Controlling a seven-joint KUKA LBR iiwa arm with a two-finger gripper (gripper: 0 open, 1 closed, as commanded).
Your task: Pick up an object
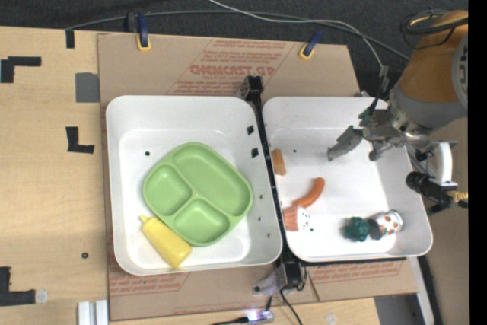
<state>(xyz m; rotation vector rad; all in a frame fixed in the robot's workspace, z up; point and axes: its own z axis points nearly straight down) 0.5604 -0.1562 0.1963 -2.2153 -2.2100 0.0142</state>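
- The gripper (359, 148) hovers over the right bin (319, 118), fingers spread apart, nothing between them
- Below it lie an orange carrot (308, 192), a small orange piece (278, 162), a dark green toy (355, 229) and a red-and-white toy (388, 223)
- The left bin (125, 125) holds a green divided plate (198, 192) and a yellow bottle (164, 240)

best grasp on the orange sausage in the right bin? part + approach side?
Grip the sausage at mid-length, coming straight down from above. It lies flat on the floor of the right bin, long and slightly curved, running diagonally, so the fingers should likely close across its narrow width, turned at right angles to its axis. Bare floor shows along both long sides; the nearest item is by its lower end.
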